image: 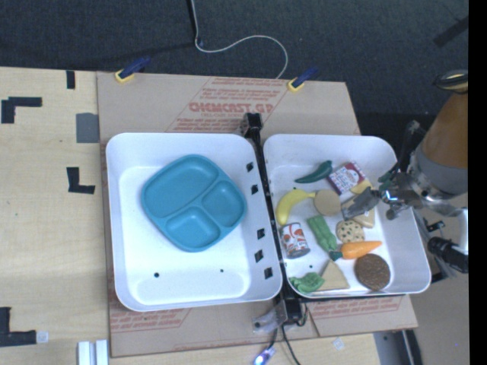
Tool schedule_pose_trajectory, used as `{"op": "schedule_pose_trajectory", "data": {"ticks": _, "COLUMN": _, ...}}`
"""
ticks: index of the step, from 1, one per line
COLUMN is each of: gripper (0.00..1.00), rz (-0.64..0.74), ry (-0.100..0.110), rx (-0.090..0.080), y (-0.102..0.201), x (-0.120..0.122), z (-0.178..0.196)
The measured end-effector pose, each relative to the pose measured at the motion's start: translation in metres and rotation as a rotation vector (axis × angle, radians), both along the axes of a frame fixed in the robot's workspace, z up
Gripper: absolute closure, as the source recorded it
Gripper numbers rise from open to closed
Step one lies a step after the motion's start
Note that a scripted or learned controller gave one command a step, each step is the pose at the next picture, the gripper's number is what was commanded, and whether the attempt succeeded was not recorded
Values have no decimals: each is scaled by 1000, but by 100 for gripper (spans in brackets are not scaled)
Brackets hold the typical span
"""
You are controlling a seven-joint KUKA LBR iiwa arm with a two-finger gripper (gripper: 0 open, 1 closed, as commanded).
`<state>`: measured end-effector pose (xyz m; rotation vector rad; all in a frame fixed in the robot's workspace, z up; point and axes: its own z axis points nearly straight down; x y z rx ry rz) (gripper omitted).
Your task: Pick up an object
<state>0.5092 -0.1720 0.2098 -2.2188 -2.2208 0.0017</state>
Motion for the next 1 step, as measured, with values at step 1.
{"op": "schedule_pose_trajectory", "data": {"ticks": 1, "gripper": 0, "rz": 0, "ry": -20, "rx": -9, "y": -35, "x": 6, "z": 335}}
